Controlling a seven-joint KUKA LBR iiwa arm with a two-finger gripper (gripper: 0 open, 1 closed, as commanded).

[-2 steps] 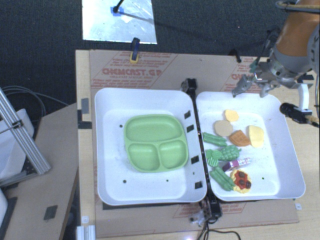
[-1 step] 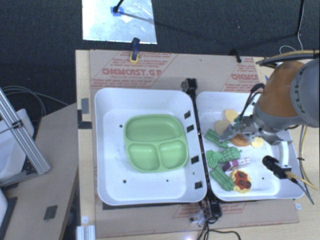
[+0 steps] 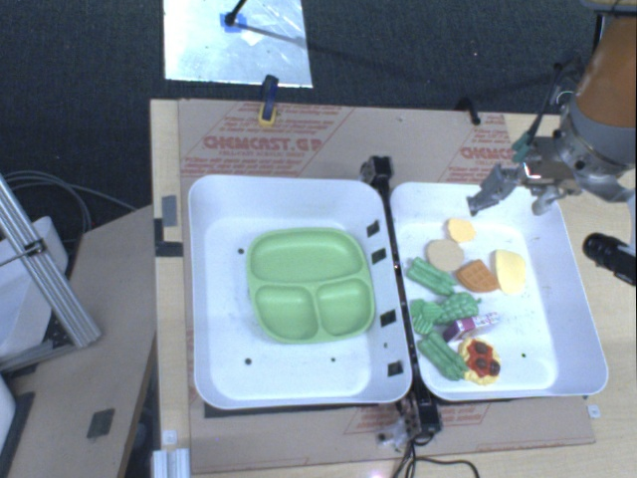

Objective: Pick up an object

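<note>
Nothing's been picked up yet: the gripper (image 3: 515,189) hangs spread and empty over the right bin's (image 3: 572,297) back edge, with the toy food pile (image 3: 463,307) sitting untouched just below it.

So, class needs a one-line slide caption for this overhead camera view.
Gripper hovers over the right bin of toy food; green tray fills the left bin.

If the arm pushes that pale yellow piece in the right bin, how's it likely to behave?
The pale yellow piece looks like smooth moulded plastic, so probably stiff and light. Its rounded shape may let it slide or rock. It sits against the orange wedge, so a push would likely shove that too.
</note>
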